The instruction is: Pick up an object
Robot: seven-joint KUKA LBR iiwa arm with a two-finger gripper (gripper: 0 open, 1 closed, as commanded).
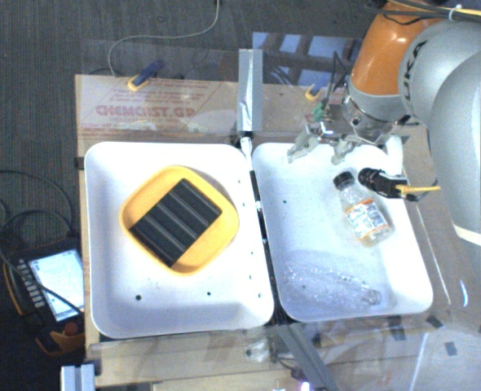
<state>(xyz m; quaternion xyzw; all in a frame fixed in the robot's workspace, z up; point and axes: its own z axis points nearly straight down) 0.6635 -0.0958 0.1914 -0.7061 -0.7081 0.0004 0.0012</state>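
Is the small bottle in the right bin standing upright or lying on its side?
Lying on its side. The small bottle rests flat on the floor of the right bin, its cap toward the gripper and its label facing up.

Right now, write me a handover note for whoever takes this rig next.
Gripper: open, raised over the far edge of the right bin, holding nothing.
Right bin: a small clear bottle with a black cap and orange label lies on its side near the far right; a crumpled clear plastic piece lies near the front.
Left bin: a yellow holder with a black ribbed insert.
Done: nothing picked up.
Left: choose an object, probably the nearby bottle, descend, grasp, lift.
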